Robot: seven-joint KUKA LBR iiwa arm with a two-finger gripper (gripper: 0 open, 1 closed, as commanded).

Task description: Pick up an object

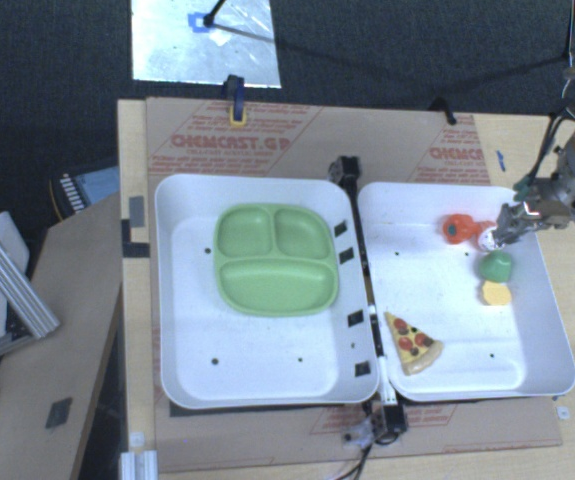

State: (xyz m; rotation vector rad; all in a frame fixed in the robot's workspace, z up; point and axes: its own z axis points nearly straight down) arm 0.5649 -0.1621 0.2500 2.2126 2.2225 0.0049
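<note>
Camera view gives us two white bins [182, 298]: one green divided plate [275, 258] left; four toys right — orange [457, 228], green [496, 265], yellow [497, 293], pizza slice [413, 342]. We cannot tell how the gripper [502, 230] stands.

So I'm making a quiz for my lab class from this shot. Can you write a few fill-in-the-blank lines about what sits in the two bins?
1. The green divided plate lies in the ____ bin.
2. The toy pizza slice lies near the right bin's ____ corner, at its front.
3. The plate has ____ compartments.
4. The tool is over the right bin, between the orange toy and the ____ toy, which lies above the yellow piece.

Missing words: left; left; three; green
</note>
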